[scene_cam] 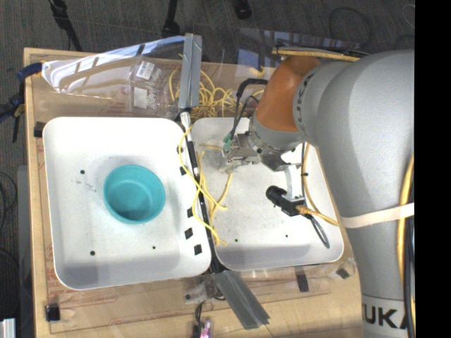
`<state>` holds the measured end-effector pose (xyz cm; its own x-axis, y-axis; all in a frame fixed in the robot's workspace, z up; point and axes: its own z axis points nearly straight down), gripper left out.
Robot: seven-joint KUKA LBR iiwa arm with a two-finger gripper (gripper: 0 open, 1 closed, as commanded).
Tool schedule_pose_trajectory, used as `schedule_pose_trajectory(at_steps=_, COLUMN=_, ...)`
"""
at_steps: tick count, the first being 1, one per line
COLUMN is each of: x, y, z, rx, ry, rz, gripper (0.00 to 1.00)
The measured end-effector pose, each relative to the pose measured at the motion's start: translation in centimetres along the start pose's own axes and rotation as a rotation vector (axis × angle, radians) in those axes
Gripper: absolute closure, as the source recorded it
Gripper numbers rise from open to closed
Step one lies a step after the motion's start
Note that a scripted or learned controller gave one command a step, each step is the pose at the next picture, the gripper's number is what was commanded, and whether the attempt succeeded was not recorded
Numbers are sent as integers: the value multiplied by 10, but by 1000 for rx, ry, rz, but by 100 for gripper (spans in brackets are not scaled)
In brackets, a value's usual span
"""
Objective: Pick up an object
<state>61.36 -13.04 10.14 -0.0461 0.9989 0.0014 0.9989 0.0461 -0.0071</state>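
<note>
A teal bowl [134, 192] sits upright near the middle of the left white bin [70, 263]. My gripper [235, 153] hangs low over the back left part of the right white bin [275, 252], close to that bin's left wall. The grey arm with its orange band reaches in from the right and covers the bin's right side. Nothing shows between the gripper and the bin floor beneath it. The bowl lies well to the left of the gripper, across the divider.
Loose yellow cables [196, 178] run along the divider between the two bins and trail onto the right bin's floor. A tangle of yellow cable [211, 94] and a clear plastic sheet [106, 72] lie behind the bins.
</note>
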Motion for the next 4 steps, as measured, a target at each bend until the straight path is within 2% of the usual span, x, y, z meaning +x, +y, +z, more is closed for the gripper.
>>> schedule_pose_trajectory(at_steps=1, x=0, y=0, z=0, rx=0, ry=0, rz=0, gripper=0)
schedule_pose_trajectory(at_steps=2, x=16, y=8, z=8, rx=-5, ry=-13, rz=-20, gripper=0)
schedule_pose_trajectory(at_steps=3, x=-19, y=-22, z=10, rx=-2, ry=0, rz=-37, gripper=0)
schedule_pose_trajectory(at_steps=4, x=-21, y=37, z=9, rx=-5, ry=-1, rz=-95, gripper=0)
